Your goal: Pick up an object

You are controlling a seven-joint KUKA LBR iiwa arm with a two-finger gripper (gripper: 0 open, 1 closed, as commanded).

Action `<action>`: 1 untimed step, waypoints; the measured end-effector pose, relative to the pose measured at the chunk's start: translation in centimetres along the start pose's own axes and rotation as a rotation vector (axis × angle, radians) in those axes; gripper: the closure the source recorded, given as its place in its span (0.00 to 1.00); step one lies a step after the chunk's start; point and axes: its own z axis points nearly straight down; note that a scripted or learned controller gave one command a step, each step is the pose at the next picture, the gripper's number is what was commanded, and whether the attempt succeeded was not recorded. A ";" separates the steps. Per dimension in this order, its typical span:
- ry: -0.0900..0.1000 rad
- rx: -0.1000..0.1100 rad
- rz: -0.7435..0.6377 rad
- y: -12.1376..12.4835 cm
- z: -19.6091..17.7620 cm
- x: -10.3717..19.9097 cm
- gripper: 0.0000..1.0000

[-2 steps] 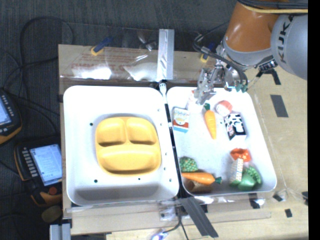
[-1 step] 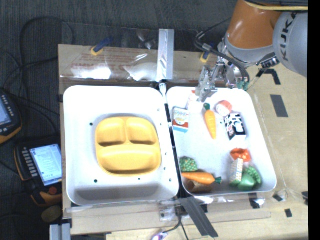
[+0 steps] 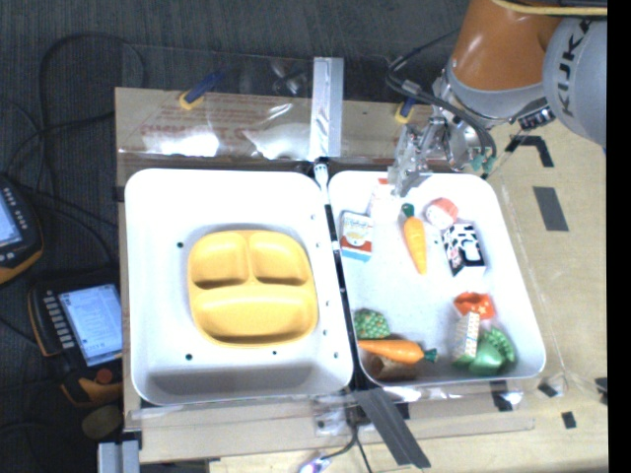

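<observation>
Carrot (image 3: 415,243) lies in the upper part of the right bin (image 3: 520,264), leafy end toward the far rim, just below the hand (image 3: 408,177). The hand hangs over the bin's far edge, tilted, and its metal tips are too small and blurred against the white to say whether they are open or closed — nothing can be made out between them. Above it the arm (image 3: 503,37) shows its orange band and grey casing, coming in from the upper right.

Beside the carrot on the left stands a small milk carton (image 3: 356,236), close to the divider between the bins. On the right of the carrot sit a round red-and-white piece (image 3: 441,210) and a black-and-white patterned toy (image 3: 463,245), touching each other. Along the near wall lie a green bumpy toy (image 3: 371,322), a second carrot (image 3: 392,349) just beside it, a red-and-white block (image 3: 470,315), and a green toy (image 3: 489,353) in the corner.

The left bin (image 3: 158,215) holds a yellow compartment tray (image 3: 252,286), lying flat in the middle. Both bins rest on the counter (image 3: 572,294), with a clear plastic bag (image 3: 227,126) behind the left one.
</observation>
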 end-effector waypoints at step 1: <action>-0.005 0.001 0.001 0.0 -1.0 -0.1 1.00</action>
